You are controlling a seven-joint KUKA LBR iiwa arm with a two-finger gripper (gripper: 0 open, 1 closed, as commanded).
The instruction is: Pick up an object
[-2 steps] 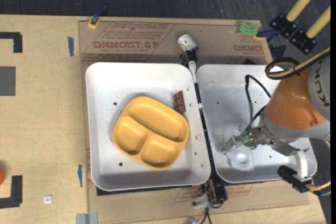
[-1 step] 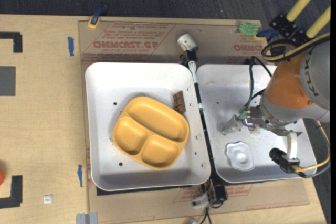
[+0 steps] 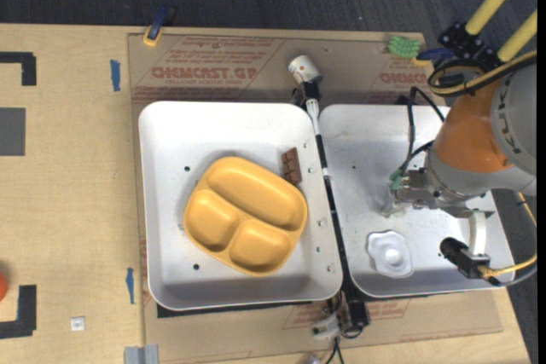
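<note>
A yellow divided plate (image 3: 246, 215) lies upside down in the middle of the left bin (image 3: 162, 183). A small brown block (image 3: 291, 165) rests just beyond the plate's far right corner, near the wall between the bins. In the right bin (image 3: 358, 141) a small white round lid-like piece (image 3: 389, 253) lies near the front edge. My gripper (image 3: 401, 197) hangs low over the middle of the right bin, a short way behind the white piece and apart from it. The grey wrist and orange band cover it from above.
A white-and-black fitting (image 3: 304, 71) stands on the board behind the gap between the bins. Blue and green clips (image 3: 406, 46) hold the board's far edge. The right bin's far half is bare white floor.
</note>
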